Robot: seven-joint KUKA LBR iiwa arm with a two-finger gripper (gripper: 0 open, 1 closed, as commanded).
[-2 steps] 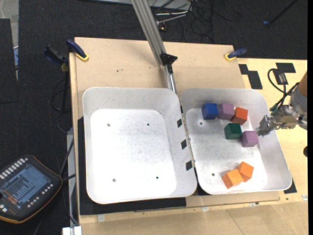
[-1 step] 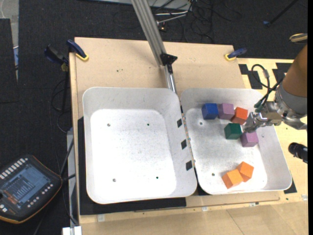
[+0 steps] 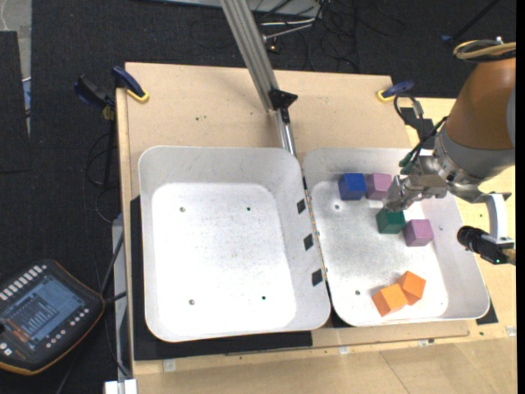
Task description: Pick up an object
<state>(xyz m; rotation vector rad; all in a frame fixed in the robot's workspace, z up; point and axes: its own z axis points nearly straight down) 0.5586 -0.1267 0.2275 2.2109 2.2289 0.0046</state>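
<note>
One fixed camera looks down at a slant over both bins (image 3: 148, 220) from above.

Pincer (image 3: 397, 206) tips hidden against green block (image 3: 391, 222); arm (image 3: 486, 113) cropped right.

Wooden bench top (image 3: 213, 105) at the centre of the frame, on a dark floor. Left white bin (image 3: 221, 240) at centre left. A metal pole (image 3: 250, 39) slants from the top centre down to the bench's middle. Blue-and-yellow clamps at the bench's upper left corner (image 3: 127, 84) and upper right corner (image 3: 395, 90). A handheld control pendant (image 3: 41, 314) lies at lower left.
</note>
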